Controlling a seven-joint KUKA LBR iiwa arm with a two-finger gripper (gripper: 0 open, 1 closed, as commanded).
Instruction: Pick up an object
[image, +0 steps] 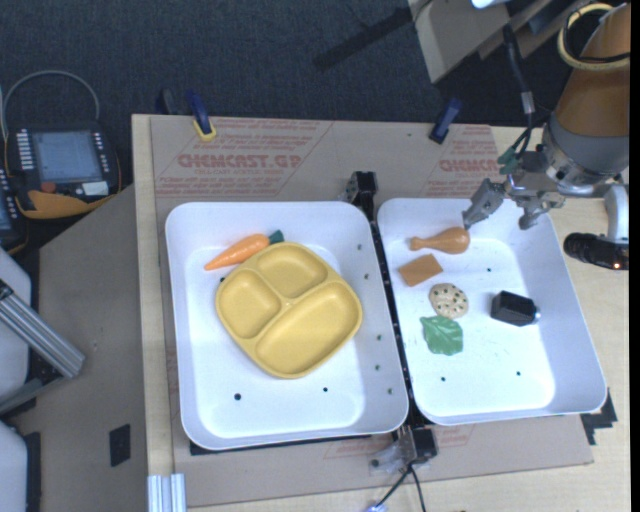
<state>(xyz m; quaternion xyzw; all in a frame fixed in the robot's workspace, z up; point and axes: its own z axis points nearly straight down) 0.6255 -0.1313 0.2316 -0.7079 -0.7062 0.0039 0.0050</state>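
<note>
Two white bins (545, 395); gripper (505, 208) spread wide, empty, above drumstick (442, 240). Lower straight, straddle the narrow handle, close gently.

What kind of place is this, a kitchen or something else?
Probably a robotics lab bench, not a kitchen: toy food such as a carrot and chicken drumstick lies in white bins, and a control pendant sits nearby.

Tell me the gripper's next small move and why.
Probably lower the gripper a little toward the chicken drumstick in the right bin. Its fingers are spread, with nothing between them, and they hang just above and right of the drumstick's thick end, so that toy is the closest thing to take.
</note>
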